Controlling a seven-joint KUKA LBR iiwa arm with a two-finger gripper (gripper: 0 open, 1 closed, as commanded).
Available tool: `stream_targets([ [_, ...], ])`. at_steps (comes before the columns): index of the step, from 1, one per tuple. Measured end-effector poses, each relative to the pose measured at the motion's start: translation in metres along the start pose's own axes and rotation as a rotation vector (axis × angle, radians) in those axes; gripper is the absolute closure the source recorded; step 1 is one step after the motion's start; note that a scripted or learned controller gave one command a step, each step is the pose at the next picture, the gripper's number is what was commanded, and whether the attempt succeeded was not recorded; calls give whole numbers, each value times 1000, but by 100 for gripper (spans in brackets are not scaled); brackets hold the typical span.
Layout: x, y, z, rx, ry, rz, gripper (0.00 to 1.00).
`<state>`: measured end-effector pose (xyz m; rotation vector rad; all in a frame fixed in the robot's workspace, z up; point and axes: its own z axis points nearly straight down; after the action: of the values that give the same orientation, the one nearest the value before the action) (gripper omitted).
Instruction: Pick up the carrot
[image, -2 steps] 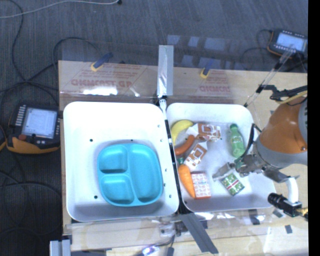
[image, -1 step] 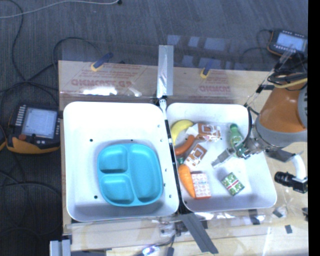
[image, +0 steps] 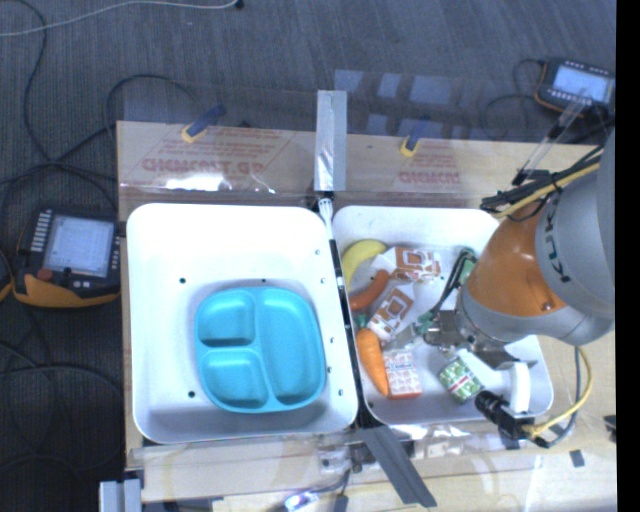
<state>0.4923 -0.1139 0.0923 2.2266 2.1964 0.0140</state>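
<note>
From my remote seat, the overhead camera looks down on one desk (image: 250, 160) carrying two shallow white bins side by side.

The left bin (image: 160, 250) holds one thing: a light blue plate (image: 262, 348) with three compartments, lying flat toward the bin's 6 o'clock side.

The right bin (image: 440, 220) is crowded. I count one carrot (image: 373, 362), orange and tapered, lying along the bin's 9 o'clock wall, its tip pointing toward 6 o'clock. Just beside it at 3 o'clock lies one small red and white packet (image: 403, 376). At the bin's 11 o'clock corner sits one yellow banana (image: 362, 256), and below that one reddish sausage-shaped piece (image: 368, 291). Two more printed packets (image: 415, 264) lie near the middle. One green and white box (image: 459, 379) rests toward 5 o'clock.

One arm (image: 560, 270), grey with an orange band, reaches in from 3 o'clock and hangs over the right bin. Its gripper (image: 440, 330) sits near the bin's middle, apart from the carrot. I cannot tell whether the jaws are open or closed; the wrist hides them.

Outside the bins I count two handheld screens: one (image: 68, 250) at 9 o'clock, one (image: 578, 85) at 1 o'clock.
</note>
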Motion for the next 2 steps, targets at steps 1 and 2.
stream_targets([
  [1, 2, 5, -12, -7, 6, -1, 100],
  [2, 9, 8, -3, -9, -11, -216, 100],
])
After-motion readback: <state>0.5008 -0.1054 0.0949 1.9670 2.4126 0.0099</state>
